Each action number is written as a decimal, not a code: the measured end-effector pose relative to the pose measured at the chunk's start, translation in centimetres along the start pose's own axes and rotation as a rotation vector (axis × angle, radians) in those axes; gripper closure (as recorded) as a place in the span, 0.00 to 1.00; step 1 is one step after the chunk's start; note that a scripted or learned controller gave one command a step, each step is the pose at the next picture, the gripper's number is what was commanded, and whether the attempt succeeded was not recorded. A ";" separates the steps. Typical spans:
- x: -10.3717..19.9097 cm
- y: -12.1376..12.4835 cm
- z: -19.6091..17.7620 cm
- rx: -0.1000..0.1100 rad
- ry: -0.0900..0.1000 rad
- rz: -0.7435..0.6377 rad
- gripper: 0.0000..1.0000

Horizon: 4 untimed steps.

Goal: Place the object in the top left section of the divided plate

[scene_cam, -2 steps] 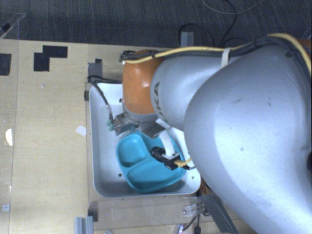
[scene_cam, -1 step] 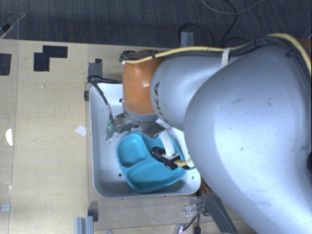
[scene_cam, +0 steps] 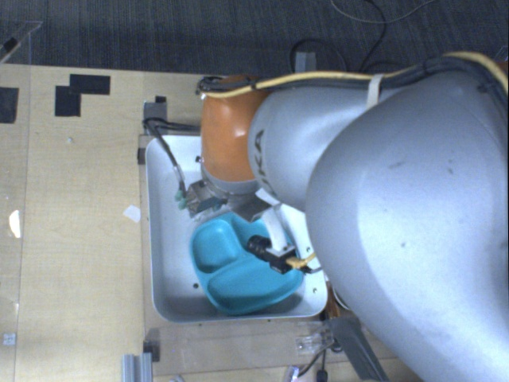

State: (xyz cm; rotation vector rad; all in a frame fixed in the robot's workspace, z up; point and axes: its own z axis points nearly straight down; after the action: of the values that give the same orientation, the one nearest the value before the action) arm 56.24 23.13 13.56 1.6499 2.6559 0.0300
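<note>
From my console, the grey arm (scene_cam: 382,213) covers most of the view, so I cannot tell whether the pincer (scene_cam: 231,205) is apart or together. The blue divided plate (scene_cam: 238,283) lies just under and ahead of the pincer, inside the white bin (scene_cam: 159,237). Its small top left section (scene_cam: 213,243) sits just beside the pincer. The pale surface (scene_cam: 71,213) stretches away beyond the bin.

White bin (scene_cam: 165,261), black patches (scene_cam: 79,92) (pale bench (scene_cam: 71,253))
</note>
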 end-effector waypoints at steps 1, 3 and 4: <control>0.0 0.0 0.0 0.000 0.000 0.000 0.00; -0.1 0.2 -1.1 -0.005 0.000 -0.002 0.00; -0.1 0.2 -1.1 -0.005 0.000 -0.002 0.00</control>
State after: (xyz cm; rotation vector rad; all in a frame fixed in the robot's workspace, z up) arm 56.40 23.13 14.70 1.6464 2.6551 0.0362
